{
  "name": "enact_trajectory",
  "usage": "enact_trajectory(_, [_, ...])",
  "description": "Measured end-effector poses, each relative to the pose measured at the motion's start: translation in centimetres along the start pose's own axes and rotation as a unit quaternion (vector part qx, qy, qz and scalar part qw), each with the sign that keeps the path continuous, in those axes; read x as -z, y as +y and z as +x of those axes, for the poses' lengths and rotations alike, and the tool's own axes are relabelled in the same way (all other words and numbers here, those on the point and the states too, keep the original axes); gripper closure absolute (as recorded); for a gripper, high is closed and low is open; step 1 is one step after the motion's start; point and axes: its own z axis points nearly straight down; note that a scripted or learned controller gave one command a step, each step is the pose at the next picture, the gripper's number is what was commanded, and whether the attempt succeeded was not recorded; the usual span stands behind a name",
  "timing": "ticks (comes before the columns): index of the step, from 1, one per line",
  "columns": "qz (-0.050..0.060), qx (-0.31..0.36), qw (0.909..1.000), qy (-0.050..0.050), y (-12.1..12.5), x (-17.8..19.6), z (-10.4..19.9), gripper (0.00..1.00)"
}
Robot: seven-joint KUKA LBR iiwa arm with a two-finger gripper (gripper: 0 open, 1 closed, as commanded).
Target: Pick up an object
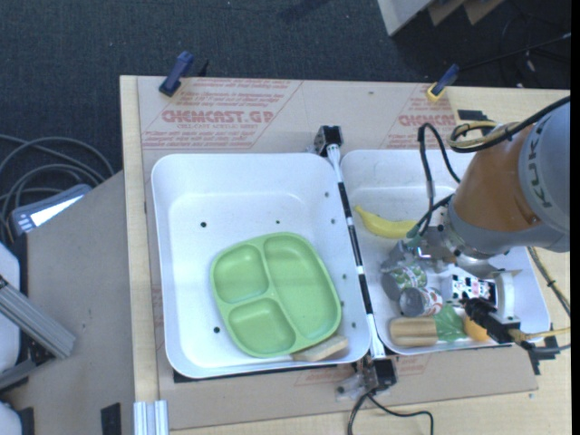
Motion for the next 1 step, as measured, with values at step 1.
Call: enact_trajectory(1, [0.001, 0.0, 1.0, 0.001, -2.58, -0.38, 1.18, 0.0])
